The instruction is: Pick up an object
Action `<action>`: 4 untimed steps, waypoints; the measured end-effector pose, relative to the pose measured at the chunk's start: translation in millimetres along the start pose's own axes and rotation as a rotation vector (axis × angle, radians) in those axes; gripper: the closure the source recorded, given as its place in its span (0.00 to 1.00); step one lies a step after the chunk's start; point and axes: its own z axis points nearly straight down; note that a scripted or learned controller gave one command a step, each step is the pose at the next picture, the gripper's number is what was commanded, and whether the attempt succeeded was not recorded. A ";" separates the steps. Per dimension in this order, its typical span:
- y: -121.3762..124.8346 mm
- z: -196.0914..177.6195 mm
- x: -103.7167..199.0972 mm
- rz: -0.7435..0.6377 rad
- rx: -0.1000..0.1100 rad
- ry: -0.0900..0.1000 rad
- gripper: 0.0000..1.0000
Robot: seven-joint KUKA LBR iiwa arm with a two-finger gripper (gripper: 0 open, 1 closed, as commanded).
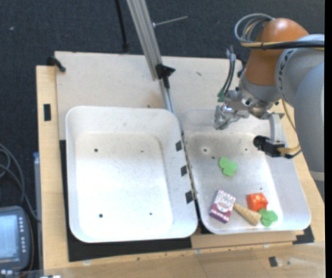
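**Operator:** While the arm hangs over the far end of the right bin (293, 178), I can place the gripper (222, 119) above bare floor near the back wall, with nothing under it that I can see.

**Colleague:** Are the jaws spread or closed?

**Operator:** I cannot tell; the tip is small and grey against the white, so I won't guess. I see nothing carried there.

**Colleague:** Where are the candidates, then?

**Operator:** All in that same bin. A small green piece (228, 167) lies alone mid-floor, nearest the tool. Well apart from it, by the front rim, sit a pink-and-white box (222, 206), a tan cone (246, 213) just beside it, a red block (257, 201) and another green piece (268, 217), those last three touching or nearly so.

**Colleague:** Which would you go for?

**Operator:** I'd judge the lone green one the easier pick: it has open floor all round it, so the fingers have room. The front cluster is crowded and close to the wall. The left bin (84, 155) plays no part yet.
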 end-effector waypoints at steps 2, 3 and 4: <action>8.3 -110.4 -7.6 -0.004 -0.003 -0.001 1.00; 9.1 -121.3 -8.6 -0.007 0.003 0.000 1.00; -6.8 -121.9 46.4 -0.008 0.005 0.002 1.00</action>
